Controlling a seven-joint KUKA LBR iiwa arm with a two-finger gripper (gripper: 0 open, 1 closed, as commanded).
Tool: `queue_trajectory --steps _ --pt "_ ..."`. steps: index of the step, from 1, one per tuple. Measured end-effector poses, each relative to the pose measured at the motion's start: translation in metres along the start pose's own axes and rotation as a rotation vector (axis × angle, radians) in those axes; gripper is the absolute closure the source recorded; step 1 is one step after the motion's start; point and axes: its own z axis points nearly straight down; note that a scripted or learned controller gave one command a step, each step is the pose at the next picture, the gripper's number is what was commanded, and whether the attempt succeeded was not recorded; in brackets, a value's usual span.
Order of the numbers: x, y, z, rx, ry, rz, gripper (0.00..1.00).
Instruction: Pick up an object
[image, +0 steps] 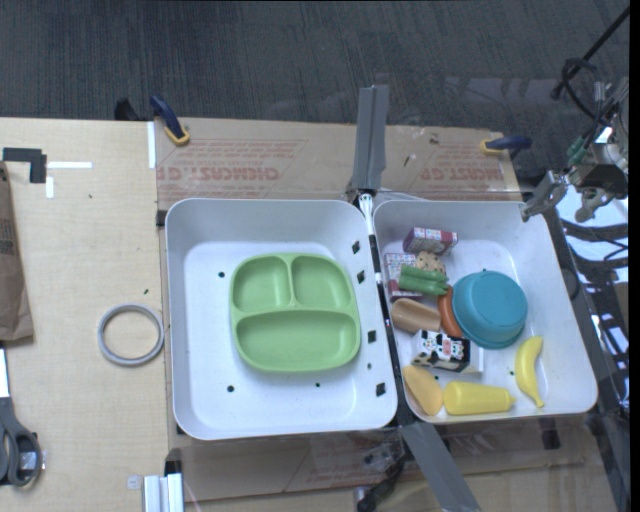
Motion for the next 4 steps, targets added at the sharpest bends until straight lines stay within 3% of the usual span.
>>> queue_trajectory --steps 1,2,3,4 --pt "0.020 -0.049 0.135 -0.001 0.001 -0.224 0.00" --pt "0.018 -0.048 0.125 -0.002 0.000 -0.220 1.00" --pt "0.011 -0.026 0.147 -0.014 -0.005 -0.265 1.00" --pt "0.017 0.022 0.160 -0.042 -0.017 -0.182 1.00"
